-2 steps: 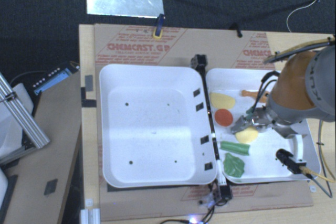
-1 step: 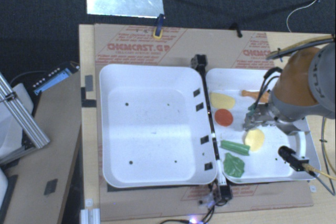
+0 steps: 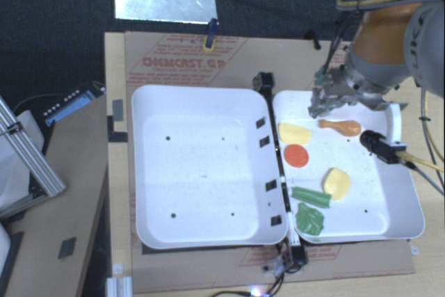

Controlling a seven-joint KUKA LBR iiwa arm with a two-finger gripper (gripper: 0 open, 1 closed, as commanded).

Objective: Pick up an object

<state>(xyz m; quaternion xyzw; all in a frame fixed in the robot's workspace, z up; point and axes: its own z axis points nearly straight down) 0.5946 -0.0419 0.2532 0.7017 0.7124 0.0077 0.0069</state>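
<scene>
A view from above onto a counter (image 3: 181,60) carrying two shallow white bins side by side. All the loose objects lie in the right bin (image 3: 379,209); the left bin (image 3: 201,170) is beside it, with their rims touching along the middle. A grey robot arm (image 3: 389,24) with an orange band reaches in from the right, and its gripper (image 3: 320,108) hangs over the far left part of the right bin. Whether the gripper is open or closed cannot be made out from this angle, and no object is seen lifted off the bin floor. Just beside the gripper, to its right, lies an orange-brown drumstick (image 3: 341,126). Slightly nearer lies a pale yellow slice (image 3: 295,132), with a red disc (image 3: 297,156) touching or almost touching its near edge. Further toward the near side sit a yellow chunk (image 3: 337,183), a green stick (image 3: 311,196) and a green leafy piece (image 3: 310,219). The step in hand appears to be the approach: the gripper is set above a target, and the pick is not yet made. The next move likely calls for lowering straight onto either the drumstick or the yellow slice, centring on one alone, then closing and lifting.
</scene>
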